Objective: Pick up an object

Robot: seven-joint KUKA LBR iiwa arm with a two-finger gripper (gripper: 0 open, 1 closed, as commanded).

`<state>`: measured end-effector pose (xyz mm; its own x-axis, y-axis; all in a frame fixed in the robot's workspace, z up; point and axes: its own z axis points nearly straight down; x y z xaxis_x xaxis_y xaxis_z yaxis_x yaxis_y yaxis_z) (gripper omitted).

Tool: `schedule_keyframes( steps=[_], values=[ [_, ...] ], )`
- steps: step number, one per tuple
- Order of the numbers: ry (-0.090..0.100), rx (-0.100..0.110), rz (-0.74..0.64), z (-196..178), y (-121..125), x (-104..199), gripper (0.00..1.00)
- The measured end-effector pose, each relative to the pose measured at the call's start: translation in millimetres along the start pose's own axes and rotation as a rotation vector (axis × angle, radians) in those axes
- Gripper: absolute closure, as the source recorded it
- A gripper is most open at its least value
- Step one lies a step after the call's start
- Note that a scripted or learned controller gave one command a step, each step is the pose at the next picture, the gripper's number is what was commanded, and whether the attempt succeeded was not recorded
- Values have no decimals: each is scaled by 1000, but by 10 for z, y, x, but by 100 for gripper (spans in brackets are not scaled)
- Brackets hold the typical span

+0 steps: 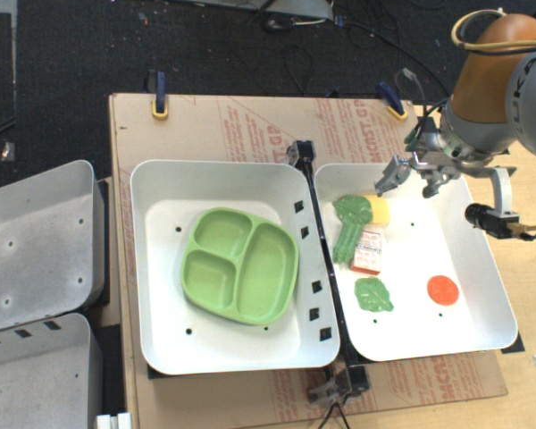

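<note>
The right bin [482, 275] holds a green broccoli-shaped toy [349, 224], a yellow piece [378, 211] beside its head, a small red-and-white packet [368, 250], a flat green leaf-like piece [372, 294] and an orange-red disc [442, 290]. My gripper [415, 179] hangs over the bin's far end, just right of the yellow piece and above it. Its two fingers are spread apart with nothing between them.
The left bin [161, 329] carries a green three-compartment plate [240, 265]. A black divider [317, 239] runs between the bins. Blue-and-yellow clamps [160, 95] sit on the bench's far edge. White bin lids [36, 239] lie at the left.
</note>
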<state>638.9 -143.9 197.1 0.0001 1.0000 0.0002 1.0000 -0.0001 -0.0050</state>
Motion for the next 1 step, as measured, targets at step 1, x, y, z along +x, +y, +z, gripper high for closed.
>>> schedule_keyframes(
  steps=[1],
  values=[
    [0,-1,0,438,-27,29,0]
  ],
)
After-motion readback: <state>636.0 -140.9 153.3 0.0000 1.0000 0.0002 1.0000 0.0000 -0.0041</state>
